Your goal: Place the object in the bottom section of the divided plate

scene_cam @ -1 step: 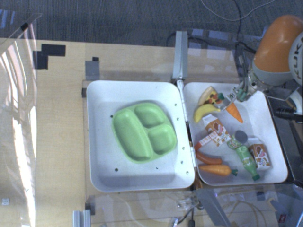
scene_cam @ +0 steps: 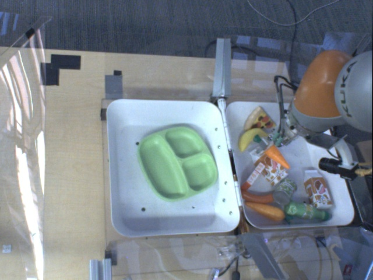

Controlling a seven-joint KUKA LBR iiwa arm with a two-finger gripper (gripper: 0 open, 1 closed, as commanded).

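Observation:
A green divided plate [scene_cam: 178,161] lies in the left white bin [scene_cam: 125,214], with two small sections on its right side and one long section on its left. My gripper [scene_cam: 278,137] is down in the right bin [scene_cam: 344,214], at the right end of a yellow banana [scene_cam: 250,137] and just above an orange wedge-shaped pack [scene_cam: 275,156]. A pizza slice toy [scene_cam: 260,120] lies just left of the gripper. The arm's grey wrist and orange band cover the bin's far right corner.
The right bin also holds a snack carton [scene_cam: 266,172], a red sausage [scene_cam: 257,196], a carrot [scene_cam: 265,210], a green bottle [scene_cam: 306,212], a clear cup [scene_cam: 285,188] and a bread pack [scene_cam: 318,192]. A metal divider [scene_cam: 222,69] runs between the bins.

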